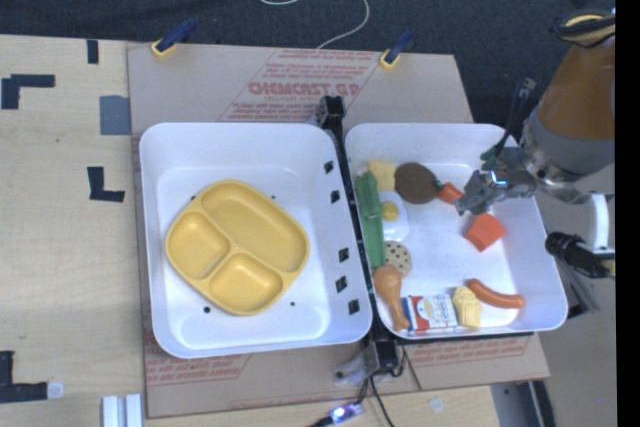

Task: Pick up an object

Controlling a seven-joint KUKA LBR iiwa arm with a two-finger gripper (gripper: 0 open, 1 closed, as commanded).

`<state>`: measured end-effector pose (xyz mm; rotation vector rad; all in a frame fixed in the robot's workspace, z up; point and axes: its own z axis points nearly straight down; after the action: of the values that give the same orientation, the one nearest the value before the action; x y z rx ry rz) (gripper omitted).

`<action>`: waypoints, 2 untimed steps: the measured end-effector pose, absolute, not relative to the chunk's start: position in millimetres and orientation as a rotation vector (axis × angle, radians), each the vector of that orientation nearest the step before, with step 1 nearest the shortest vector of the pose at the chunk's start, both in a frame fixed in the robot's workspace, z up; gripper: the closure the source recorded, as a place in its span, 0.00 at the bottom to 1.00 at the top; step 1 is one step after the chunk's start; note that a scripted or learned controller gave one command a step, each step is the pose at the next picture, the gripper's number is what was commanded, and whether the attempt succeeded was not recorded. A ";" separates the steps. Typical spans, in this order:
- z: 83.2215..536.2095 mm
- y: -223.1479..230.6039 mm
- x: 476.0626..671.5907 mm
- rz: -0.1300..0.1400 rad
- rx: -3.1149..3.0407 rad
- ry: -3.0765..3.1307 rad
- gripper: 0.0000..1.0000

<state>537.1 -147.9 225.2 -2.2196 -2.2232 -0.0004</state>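
Hovering over the right bin (520, 310), the hand (478, 195) sits just at 11 o'clock of the orange block (485, 232) (finger spacing: cannot tell). Risk: descending off-centre, it nudges the block toward the sausage (494, 294) and closes on nothing.

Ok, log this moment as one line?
gripper: over right bin | nearest: orange block, brown piece | left bin: yellow tray

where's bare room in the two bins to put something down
Left bin: bare strip around the yellow tray, widest along the far and right walls. Right bin: bare middle patch between cookie, orange block and sausage. Crowded along its left wall and near edge.
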 end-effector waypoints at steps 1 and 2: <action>217.0 -108.7 561.4 0.000 -2.214 -2.227 1.00; 214.3 -78.7 579.7 0.001 -2.216 -2.225 1.00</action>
<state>579.7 -78.7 214.3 -2.2157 -2.2254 0.0008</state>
